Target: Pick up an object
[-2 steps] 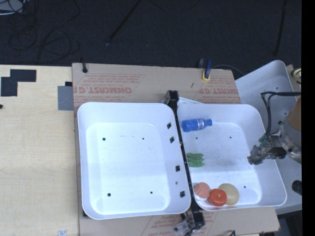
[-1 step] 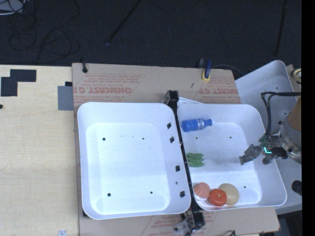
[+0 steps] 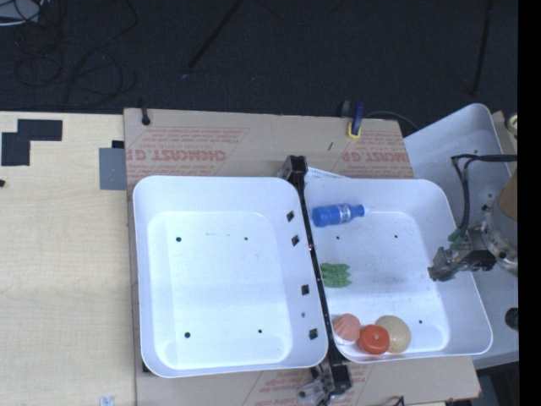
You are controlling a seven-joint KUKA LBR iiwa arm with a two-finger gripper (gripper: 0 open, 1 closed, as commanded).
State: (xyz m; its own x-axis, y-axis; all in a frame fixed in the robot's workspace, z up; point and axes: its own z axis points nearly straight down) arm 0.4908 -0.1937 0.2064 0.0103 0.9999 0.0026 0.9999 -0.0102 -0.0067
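While the gripper (image 3: pixel 441 269) hovers at its right wall, jaw state unclear, the right bin (image 3: pixel 423 197) holds a blue bottle (image 3: pixel 337 215), green toy (image 3: pixel 335 275), three round pieces (image 3: pixel 372 335).

The shallow white right-hand bin (image 3: pixel 423 194) has open floor across its middle and right side. Obstacles sit along its left: a blue plastic bottle (image 3: pixel 337 215) on its side, a small green leafy piece (image 3: pixel 335 274), and three round pieces (image 3: pixel 372 335) clustered at the near edge.
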